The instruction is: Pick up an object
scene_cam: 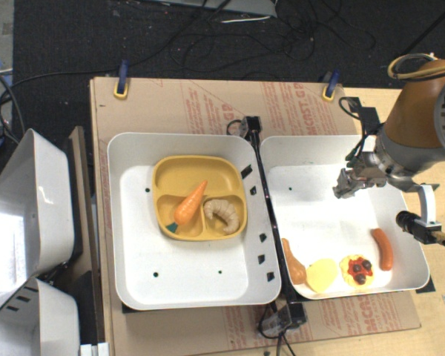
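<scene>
Tool (346,185) over bare right bin (319,221) floor

A robotics lab is showing here: cardboard sheeting (208,99) is lying clamped (121,89) to the bench, cables (178,32) are trailing across dark carpet beyond its far edge.

Tool (346,185) over right bin (311,158), far from sausage (383,248); carrot (190,202) on yellow plate (167,173) in left bin (126,221).
</scene>
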Robot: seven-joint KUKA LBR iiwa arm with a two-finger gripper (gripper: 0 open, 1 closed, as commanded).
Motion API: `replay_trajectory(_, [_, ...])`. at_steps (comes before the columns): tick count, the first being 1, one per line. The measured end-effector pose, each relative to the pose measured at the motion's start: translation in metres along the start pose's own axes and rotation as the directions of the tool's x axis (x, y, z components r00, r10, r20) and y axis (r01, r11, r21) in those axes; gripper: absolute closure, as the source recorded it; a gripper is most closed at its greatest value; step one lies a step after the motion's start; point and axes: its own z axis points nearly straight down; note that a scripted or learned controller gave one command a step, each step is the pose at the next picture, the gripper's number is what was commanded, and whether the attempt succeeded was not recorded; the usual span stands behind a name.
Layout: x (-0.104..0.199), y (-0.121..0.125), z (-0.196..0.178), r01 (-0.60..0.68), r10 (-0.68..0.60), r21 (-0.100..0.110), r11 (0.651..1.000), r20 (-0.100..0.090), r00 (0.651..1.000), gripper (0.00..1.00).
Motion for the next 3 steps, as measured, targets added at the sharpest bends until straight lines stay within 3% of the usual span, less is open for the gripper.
replay_trajectory(1, [-0.006,0.0,-0.063,0.001,-0.001,-0.002,1.0,0.001,1.0,1.0])
replay_trajectory(2, [-0.006,0.001,-0.103,0.001,-0.001,0.0,1.0,0.001,1.0,1.0])
replay_trajectory(3, [0.049,-0.005,-0.099,0.005,-0.005,0.008,1.0,-0.003,1.0,1.0])
